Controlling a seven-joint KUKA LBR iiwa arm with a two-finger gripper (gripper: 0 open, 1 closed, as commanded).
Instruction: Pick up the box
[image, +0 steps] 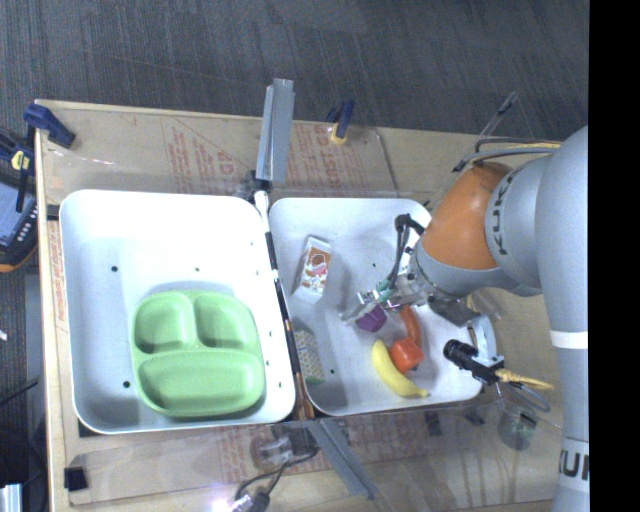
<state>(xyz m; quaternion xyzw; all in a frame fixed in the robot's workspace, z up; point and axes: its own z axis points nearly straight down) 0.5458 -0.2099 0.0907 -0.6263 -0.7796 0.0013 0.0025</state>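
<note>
Right bin (340, 215): box (315, 269), white with a red picture, lies flat in the upper left part, apart from the other items. Jaws (372, 303) low in mid-bin, right of the box and not touching it; spread or pressed together, cannot tell. Purple piece (372, 320), orange-red item (407, 342) and banana (396, 372) cluster below. Left bin (90, 220) holds a green divided tray (198, 354).

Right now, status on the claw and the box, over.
Claw low in right bin, beside purple item. Box untouched, flat to the claw's left. Banana and carrot lie apart from box.
</note>
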